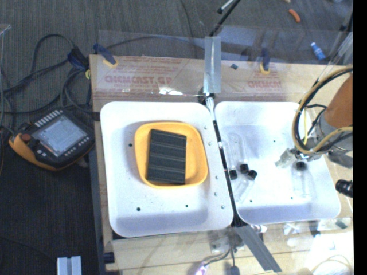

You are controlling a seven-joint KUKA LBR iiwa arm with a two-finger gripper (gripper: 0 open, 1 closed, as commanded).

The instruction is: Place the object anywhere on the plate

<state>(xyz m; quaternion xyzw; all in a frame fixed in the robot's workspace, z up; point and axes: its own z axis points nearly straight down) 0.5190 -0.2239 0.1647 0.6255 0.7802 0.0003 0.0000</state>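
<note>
The black ribbed block (pixel 167 156) lies flat on the yellow plate (pixel 196 153), in the middle of the left bin (pixel 117 205). The gripper (pixel 298 160) hangs over the right bin (pixel 321 211), at about 3 o'clock from the plate; whether it is closed or apart, I cannot tell.

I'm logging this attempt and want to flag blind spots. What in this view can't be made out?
- Gripper: small and blurred among cables in the right bin; its state is unreadable.
- Arm: cut off by the right edge.
- Plate: middle hidden under the dark ribbed object.
- Small black pieces: too small to identify.
</note>
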